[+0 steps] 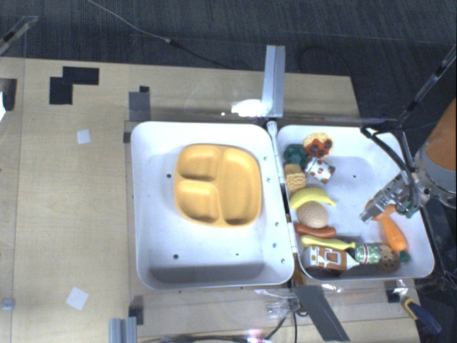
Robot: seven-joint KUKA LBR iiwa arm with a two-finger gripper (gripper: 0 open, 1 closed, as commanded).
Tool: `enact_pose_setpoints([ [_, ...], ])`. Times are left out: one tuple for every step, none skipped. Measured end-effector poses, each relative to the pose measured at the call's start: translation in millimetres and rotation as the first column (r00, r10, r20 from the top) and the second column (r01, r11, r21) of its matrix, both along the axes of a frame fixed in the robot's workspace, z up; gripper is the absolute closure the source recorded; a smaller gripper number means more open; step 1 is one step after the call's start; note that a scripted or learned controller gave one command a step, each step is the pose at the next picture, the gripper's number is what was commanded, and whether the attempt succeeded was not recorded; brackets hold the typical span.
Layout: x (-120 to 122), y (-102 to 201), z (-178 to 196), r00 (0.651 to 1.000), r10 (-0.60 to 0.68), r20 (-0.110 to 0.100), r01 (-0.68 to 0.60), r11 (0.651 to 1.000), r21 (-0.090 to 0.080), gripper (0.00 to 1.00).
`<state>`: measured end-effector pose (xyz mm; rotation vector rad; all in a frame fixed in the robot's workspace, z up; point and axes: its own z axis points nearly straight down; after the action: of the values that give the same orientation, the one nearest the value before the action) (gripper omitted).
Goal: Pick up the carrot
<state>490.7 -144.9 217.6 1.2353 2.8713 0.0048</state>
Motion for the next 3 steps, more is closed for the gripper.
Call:
enact_pose_setpoints([
  [19,56,3,0.980,-0.198,-0.008,0.198,0.980,0.005,1.00],
  [1,-5,-122,0.992,-0.125,-0.005,0.125,0.992,0.002,1.00],
  [0,77,-29,0.987,-0.158,-0.002,0.158,0.987,0.007,1.00],
])
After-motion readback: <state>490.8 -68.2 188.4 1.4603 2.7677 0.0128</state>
